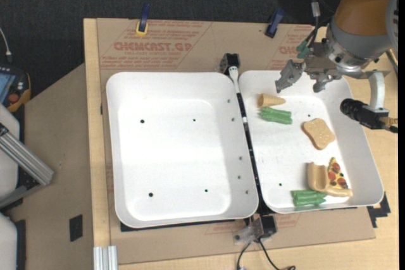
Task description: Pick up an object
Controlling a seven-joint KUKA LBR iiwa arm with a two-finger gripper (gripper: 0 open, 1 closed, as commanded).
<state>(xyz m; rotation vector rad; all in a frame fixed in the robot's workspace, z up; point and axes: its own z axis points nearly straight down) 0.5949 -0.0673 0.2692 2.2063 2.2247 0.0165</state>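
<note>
The right white bin (361, 155) holds several toy foods. A tan wedge (271, 100) lies near its back left, with a green pod (274, 114) just in front of it. A slice of bread (318, 133) sits mid-bin. Near the front lie a tan roll (315, 175), a pizza slice (336, 177) and another green piece (308, 198). My gripper (301, 81) hangs over the back of this bin, above and to the right of the tan wedge. It is open, its fingers spread wide with nothing between them.
The left white bin (114, 136) stands beside the right one, a black divider strip (243, 123) between them. Both rest on a cardboard sheet (95, 73) held by blue clamps (144, 19). A black fitting (361, 112) sticks out at the right bin's edge.
</note>
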